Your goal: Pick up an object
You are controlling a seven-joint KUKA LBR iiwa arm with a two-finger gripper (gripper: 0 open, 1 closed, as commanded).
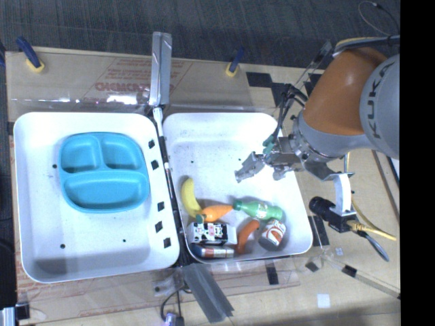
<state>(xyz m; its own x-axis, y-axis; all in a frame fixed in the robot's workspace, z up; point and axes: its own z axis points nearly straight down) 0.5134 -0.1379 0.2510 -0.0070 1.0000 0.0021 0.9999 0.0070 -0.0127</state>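
Several small objects lie heaped in the near end of the right bin (204,124): a green bottle (258,210) lying on its side with its long axis running left to right, an orange carrot (217,212) touching its left end, a yellow banana (188,197) farther left, and a can (272,236) and a small box (208,232) nearer the front wall. The claw (262,166) hangs above the bin's bare middle, so the pile sits nearer the camera than it does, the bottle closest. Its two fingers look spread apart with nothing between them. The crowding is the obstacle: neighbours touch on nearly every side. The left bin (27,182) carries a blue divided tray (104,170), well apart.
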